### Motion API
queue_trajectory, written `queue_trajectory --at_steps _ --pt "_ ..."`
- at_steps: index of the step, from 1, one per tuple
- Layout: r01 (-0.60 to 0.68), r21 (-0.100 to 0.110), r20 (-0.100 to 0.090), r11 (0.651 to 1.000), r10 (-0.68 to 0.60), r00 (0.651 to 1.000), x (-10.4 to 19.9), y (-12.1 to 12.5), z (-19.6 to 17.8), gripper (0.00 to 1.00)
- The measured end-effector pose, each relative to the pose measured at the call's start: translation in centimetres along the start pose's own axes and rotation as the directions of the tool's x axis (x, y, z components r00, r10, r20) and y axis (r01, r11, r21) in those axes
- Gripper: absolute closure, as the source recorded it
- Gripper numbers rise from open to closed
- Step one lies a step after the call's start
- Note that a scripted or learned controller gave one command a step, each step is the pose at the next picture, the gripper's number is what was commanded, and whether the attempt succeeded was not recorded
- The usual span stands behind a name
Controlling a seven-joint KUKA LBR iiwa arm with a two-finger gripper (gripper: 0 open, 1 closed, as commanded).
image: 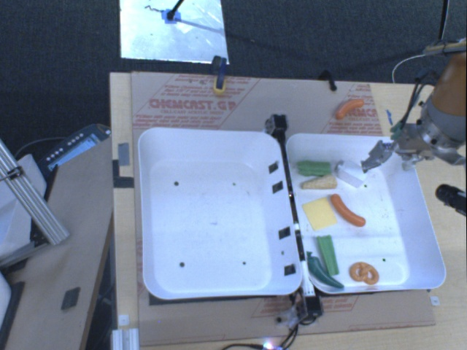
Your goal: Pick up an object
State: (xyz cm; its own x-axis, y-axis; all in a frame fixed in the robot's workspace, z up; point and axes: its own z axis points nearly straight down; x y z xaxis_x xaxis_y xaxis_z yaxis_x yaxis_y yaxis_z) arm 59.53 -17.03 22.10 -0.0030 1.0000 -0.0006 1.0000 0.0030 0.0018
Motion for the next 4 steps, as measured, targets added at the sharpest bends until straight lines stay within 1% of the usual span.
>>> queue_trajectory --at_steps 1,2,3,4 --pt "0.004 0.008 -0.004 1.0 -0.004 1.0 4.4 1.1 14.4 0.0" --pt "0.002 -0.002 0.0 1.0 -0.002 1.0 4.0 1.4 12.6 1.0" --pt "0.003 -0.004 0.0 1.0 -0.003 1.0 4.0 1.5 11.5 1.0" --pt "-0.003 0.006 -0.002 1.0 0.003 1.0 5.3 -5.9 13.8 1.0"
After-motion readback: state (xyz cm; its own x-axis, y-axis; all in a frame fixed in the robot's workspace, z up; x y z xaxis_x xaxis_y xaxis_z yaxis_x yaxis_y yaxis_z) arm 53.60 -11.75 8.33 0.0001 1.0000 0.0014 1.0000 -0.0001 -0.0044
